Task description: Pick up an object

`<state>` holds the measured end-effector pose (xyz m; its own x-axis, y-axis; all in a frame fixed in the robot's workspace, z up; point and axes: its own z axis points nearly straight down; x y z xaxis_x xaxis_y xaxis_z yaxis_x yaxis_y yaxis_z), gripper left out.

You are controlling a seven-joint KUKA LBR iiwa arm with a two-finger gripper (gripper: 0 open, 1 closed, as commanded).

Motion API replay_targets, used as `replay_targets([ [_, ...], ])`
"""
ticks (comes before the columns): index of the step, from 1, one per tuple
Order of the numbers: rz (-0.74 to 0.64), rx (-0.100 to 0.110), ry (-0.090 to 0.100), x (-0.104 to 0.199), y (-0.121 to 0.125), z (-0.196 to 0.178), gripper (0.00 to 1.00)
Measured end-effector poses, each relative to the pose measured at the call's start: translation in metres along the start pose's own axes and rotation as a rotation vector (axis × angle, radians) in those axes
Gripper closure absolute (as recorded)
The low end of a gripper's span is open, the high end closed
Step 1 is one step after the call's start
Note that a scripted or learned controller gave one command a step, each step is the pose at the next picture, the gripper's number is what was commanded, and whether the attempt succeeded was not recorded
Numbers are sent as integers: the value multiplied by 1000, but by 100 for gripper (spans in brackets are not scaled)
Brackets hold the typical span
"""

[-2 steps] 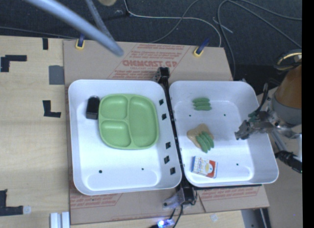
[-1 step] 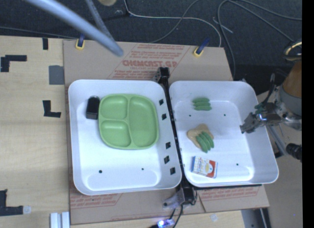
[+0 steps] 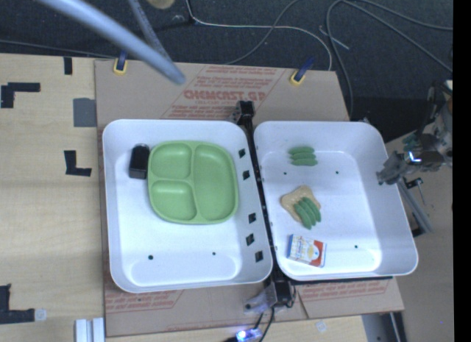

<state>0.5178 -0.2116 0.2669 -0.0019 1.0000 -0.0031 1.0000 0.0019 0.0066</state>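
Glossy white plastic bins [image 3: 121,186]; matt green plastic plate [image 3: 193,182]; cardboard underlay [image 3: 221,87].

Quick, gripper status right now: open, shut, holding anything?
Gripper: cannot be told; it sits outside the right bin's right edge, with nothing visibly in it.

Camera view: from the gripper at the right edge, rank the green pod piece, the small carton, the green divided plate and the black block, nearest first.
From the gripper:
1. Green pod piece, upper part of the right bin.
2. Small carton, right bin's near edge; it is nearly tied with the pod piece.
3. Green divided plate, left bin.
4. Black block, left of the plate.
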Motion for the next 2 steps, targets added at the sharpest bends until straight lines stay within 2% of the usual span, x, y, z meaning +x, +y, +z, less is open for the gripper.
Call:
replay_targets([
  [1, -4, 7, 4, 55, 11, 14, 100],
  [2, -5, 6, 4, 112, 21, 12, 100],
])
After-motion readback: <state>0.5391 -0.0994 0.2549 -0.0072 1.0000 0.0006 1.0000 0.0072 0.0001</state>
